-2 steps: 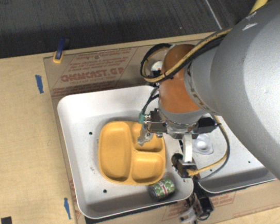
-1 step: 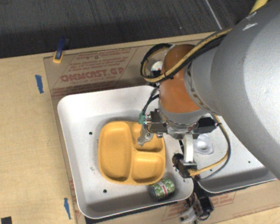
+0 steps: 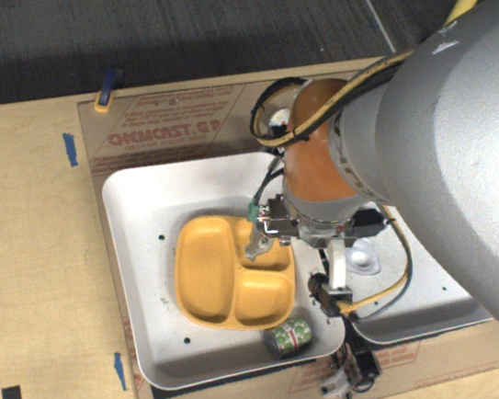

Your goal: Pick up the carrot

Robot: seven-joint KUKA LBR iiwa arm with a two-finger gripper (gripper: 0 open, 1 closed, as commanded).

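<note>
Hand (image 3: 261, 243) sits over yellow dish (image 3: 232, 271) in left bin (image 3: 137, 257), at the dish's 2 o'clock; can't tell its grip. Carrot: you can't spot it. Can (image 3: 288, 336) at dish's 5 o'clock.

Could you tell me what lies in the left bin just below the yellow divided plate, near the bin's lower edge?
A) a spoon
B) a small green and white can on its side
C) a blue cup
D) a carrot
B: a small green and white can lies on its side just below the yellow divided plate, near the lower edge of the left bin.
</note>
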